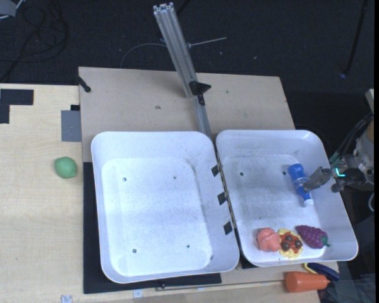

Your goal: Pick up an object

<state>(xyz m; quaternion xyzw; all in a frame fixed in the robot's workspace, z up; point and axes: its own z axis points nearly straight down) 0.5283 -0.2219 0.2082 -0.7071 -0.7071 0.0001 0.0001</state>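
Approach step: jaws (320, 178) hovering beside blue bottle (298, 180) near right bin's (265, 137) right edge; opening unreadable; needs descending.

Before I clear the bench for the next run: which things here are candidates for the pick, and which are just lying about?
For the pick, in the right bin:
blue bottle
purple grapes
pink toy
yellow toy

Lying about, outside the bins:
green ball
orange item at the bench's front edge
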